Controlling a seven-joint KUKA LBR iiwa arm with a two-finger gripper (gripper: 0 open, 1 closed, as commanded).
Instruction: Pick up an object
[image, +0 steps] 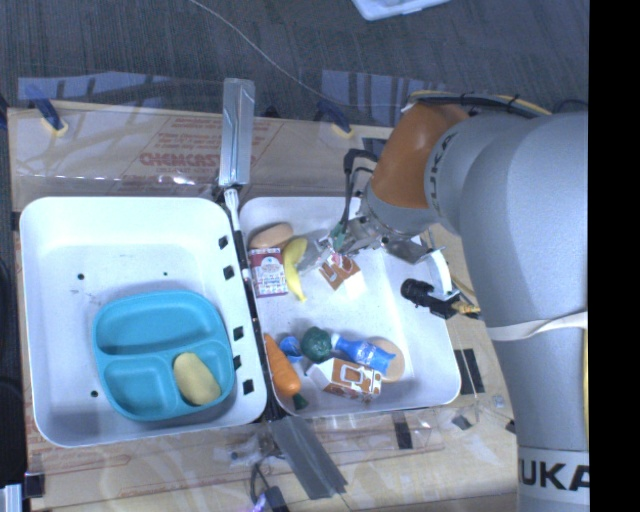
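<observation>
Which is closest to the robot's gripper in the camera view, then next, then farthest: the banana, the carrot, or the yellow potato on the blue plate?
From the gripper, at the top of the right bin:
1. Banana, just to its left in the same bin.
2. Carrot, lower down by the right bin's left wall.
3. Yellow potato, far off on the blue plate in the left bin.

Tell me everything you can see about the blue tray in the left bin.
The tray is light blue, looks like smooth plastic, with rounded corners and a raised rim. Ridges split it into one long compartment across the top and two smaller ones below. It lies flat, slightly turned, on the floor of the left bin, toward the near side. A yellow potato-like thing lies in its lower right compartment; the other compartments hold nothing.
</observation>
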